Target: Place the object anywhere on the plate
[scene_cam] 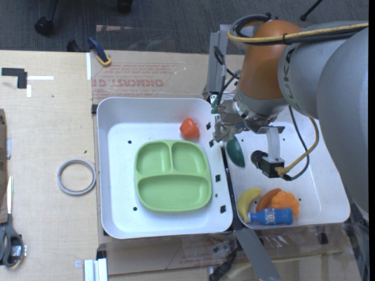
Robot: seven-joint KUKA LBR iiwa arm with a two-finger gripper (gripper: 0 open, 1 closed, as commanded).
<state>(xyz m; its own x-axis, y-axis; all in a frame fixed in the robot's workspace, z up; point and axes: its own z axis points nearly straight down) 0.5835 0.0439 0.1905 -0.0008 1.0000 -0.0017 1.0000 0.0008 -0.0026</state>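
Note:
A light green divided plate [173, 176] lies in the left bin [111, 174]. A small orange-red object [188, 128] rests on the bin floor just beyond the plate's far right corner. My gripper [224, 132] hangs over the wall between the two bins, right of the orange-red object. A dark green rounded object [235, 151] sits directly below and right of the gripper in the right bin [319, 180]. Whether the gripper touches it is hidden by the wrist.
A banana [249, 199], an orange item [280, 200] and a blue bottle [270, 216] cluster at the right bin's near edge. A black cable connector [265, 163] dangles over that bin. A tape ring [77, 176] and scissors [9, 244] lie on the bench at left.

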